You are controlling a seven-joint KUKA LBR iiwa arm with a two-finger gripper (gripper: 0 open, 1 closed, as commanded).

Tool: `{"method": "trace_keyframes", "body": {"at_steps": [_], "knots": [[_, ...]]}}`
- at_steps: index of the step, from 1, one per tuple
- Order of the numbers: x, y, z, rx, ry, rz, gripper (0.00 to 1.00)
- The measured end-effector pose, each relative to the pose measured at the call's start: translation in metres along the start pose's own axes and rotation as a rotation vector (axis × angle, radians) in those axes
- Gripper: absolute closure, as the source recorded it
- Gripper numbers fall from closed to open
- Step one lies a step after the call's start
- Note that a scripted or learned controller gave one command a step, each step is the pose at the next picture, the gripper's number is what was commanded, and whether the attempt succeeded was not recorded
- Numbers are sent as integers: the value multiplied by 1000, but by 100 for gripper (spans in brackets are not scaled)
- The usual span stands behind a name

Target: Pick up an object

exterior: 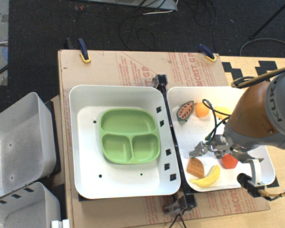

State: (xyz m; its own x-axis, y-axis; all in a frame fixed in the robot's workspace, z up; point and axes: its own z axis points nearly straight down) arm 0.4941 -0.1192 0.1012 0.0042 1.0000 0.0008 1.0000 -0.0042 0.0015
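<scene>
In the left bin [85, 141] we see a green divided tray [130, 136] lying flat near the middle of the floor, well apart from every wall; its three compartments look bare. Small black marks dot the bin's floor and its right wall, too small for us to name.

Across the shared rim, in the right bin [180, 127], a grey-and-red leaf-shaped piece [185, 110] lies near the far left corner, just beside an orange ball [202, 109]. A yellow object [222, 110] past the ball is cut off by the arm [256, 118], so we cannot say what it is. A thin black cable loops over this far part of the bin.

Toward the near edge, a tan wedge [195, 167] touches or almost touches a banana [206, 177] that curves along the near wall. Just right of them a red round object [229, 161] sits partly under the gripper [204, 148].

The gripper's metal parts hang low over the middle of the right bin, above the wedge. Wrist and cabling hide the fingers, so we cannot tell whether the claw is wide, narrow, or closed on anything. The arm's bulk covers the bin's right side and whatever lies there.
</scene>
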Motion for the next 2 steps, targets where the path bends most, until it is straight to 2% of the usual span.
{"method": "trace_keyframes", "body": {"at_steps": [1, 2], "knots": [[0, 2, -13, -7, -1, 2, 100], [6, -3, -72, -2, -1, -8, 100]]}}
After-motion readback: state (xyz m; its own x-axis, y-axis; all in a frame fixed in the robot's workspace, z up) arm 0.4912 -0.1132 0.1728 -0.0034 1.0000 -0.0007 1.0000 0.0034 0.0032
